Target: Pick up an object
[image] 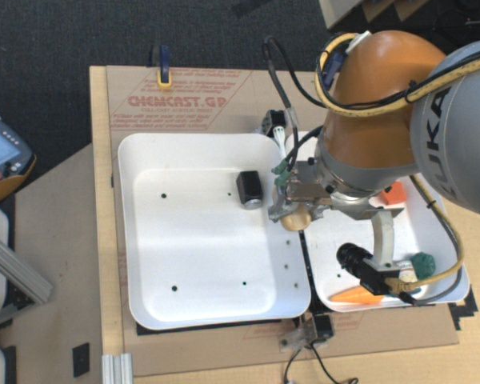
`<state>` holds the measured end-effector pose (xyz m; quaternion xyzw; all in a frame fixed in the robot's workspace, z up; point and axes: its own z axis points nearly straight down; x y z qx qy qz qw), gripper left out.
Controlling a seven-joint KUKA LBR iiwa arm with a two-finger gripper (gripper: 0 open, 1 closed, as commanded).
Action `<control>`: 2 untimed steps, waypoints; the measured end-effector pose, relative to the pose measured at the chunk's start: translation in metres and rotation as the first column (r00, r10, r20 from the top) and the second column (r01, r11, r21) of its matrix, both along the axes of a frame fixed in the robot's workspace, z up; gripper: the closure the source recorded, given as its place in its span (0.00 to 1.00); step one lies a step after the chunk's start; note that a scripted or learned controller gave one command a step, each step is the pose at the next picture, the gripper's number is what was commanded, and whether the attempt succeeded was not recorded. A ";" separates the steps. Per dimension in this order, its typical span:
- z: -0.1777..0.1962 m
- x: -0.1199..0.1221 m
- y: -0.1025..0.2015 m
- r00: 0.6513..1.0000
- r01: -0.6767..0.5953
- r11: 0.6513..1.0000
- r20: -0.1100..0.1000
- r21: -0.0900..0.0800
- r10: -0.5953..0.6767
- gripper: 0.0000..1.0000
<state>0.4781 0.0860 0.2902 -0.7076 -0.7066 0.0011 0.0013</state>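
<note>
My gripper (288, 208) hangs over the seam between the two white bins, below the grey and orange arm that covers much of the right bin (444, 238). A small tan rounded object (294, 219) sits right at the gripper's tip, over the rims of both bins; I cannot make out whether it is gripped. A black block (250, 189) lies in the left bin (144, 238) near its back right, just left of the gripper and apart from it.
In the right bin an orange carrot-shaped piece (354, 297) lies at the front edge. A green piece (423, 262) sits right of it and a red-orange piece (394, 195) shows further back. The brown board (112, 134) under the bins carries a blue clamp (163, 62).
</note>
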 end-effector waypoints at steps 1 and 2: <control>0.034 0.045 -0.030 1.000 0.002 1.000 0.010 -0.002 -0.002 1.00; 0.008 0.053 0.016 1.000 -0.006 1.000 -0.002 0.001 0.006 1.00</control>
